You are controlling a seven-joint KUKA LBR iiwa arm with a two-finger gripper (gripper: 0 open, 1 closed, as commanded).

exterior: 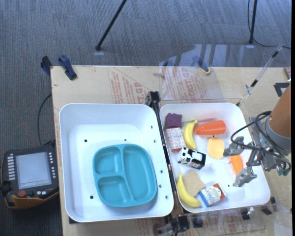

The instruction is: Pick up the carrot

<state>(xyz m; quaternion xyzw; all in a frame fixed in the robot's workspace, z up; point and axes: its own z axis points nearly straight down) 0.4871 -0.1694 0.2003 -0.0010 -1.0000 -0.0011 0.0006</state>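
The carrot (236, 164) is a small orange tapered piece lying on the floor of the right bin (253, 193), near its right wall. My gripper (232, 169) reaches in from the right and is open. One grey finger (234, 150) lies just behind the carrot and the other (243, 177) just in front of it. The carrot sits in the gap between them, and I see no finger pressing on it. The wrist and cables cover the bin's right rim.
The right bin also holds a larger orange toy (210, 128), two bananas (189, 134) (186, 193), a yellow disc (216, 148), a purple item (173, 119), small cartons (211, 194) and a black-and-white piece (192, 157). A teal divided plate (124, 175) lies in the left bin (73, 127).
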